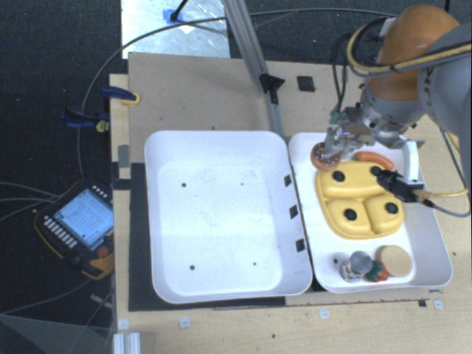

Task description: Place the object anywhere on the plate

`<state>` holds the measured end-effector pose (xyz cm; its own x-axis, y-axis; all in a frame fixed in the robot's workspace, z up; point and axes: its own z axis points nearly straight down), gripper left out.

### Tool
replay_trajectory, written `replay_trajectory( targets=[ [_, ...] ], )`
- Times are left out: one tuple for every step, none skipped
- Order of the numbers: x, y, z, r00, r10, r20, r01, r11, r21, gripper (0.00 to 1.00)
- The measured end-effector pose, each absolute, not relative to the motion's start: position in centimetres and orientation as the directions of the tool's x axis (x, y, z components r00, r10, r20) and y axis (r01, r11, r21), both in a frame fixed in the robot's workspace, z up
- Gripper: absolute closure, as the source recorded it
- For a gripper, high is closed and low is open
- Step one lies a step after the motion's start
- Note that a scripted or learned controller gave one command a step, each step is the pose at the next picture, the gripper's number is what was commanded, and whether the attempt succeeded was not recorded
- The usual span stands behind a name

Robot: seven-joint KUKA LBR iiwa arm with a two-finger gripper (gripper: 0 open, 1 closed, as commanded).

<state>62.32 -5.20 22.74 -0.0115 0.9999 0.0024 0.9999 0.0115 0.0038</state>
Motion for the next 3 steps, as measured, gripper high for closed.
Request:
replay_trajectory(
  targets=[
    [62.7, -0.7, 22.3, -0.01, 1.0, 0.002, 1.0, 0.01, 0.003, 1.0],
    [63.8, 4.7, 21.4, -0.01, 1.0, 0.002, 1.0, 0.01, 0.002, 1.0],
    [63.7, 10.8, 22.1, -0.012, 1.0, 0.003, 1.0, 0.012, 0.003, 1.0]
  ],
)
